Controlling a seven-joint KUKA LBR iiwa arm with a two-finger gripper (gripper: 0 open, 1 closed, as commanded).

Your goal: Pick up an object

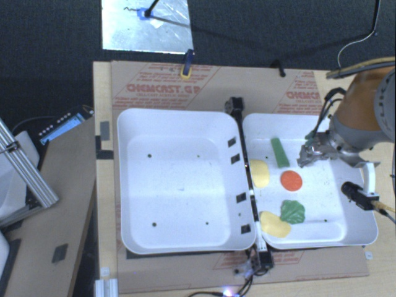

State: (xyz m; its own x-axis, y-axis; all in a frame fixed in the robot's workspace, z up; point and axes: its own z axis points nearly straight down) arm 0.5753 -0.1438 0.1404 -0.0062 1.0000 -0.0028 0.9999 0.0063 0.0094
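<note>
The tool point(307, 155) was seen over the right bin point(356, 231), near that bin's far right part, carried by the grey arm point(365, 119) with its orange band. Whether the tool was apart or together could not be told, and nothing was seen clamped in it. A green stick point(279, 152) lay just to the left of the tool, apart from it. An orange round disc point(291, 180) was found just below the tool and slightly to its left, on the bin floor. A pale yellow piece point(260, 173) lay further left, by the bin's inner wall. A green crumpled object point(292, 211) was placed well below the tool, touching a second yellow piece point(275, 224). The left bin point(133, 166) stood well to the left on the surface point(204, 82).
</note>
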